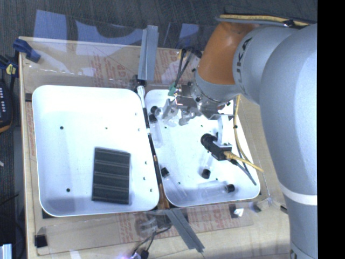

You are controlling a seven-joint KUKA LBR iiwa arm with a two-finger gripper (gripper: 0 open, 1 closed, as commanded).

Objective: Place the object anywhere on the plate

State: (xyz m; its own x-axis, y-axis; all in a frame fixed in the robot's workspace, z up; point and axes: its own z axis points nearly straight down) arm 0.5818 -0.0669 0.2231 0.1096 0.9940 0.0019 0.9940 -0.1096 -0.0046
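From the overhead camera we see the arm (269, 80) reaching in from the right, its orange band (223, 53) above the upper edge of the right bin (186, 155). The gripper (179, 111) hangs low over that bin's upper left corner, close to the wall it shares with the left bin (54, 107). Gripping or released? We cannot tell: the metalwork there is a tangle, too small to read.

Over in the left bin lies the plate (111, 175), a dark ribbed slab. It sits flat in the lower half, nearer the right wall and well apart from the gripper.

In the right bin we pick out small black bits (205, 173) scattered across the lower floor, one of them just beside the left wall. Whether any of them is the thing to place, we cannot say.

Both bins sit side by side on the worktop (81, 63), with a blue clamp (24, 50) at its upper left corner.
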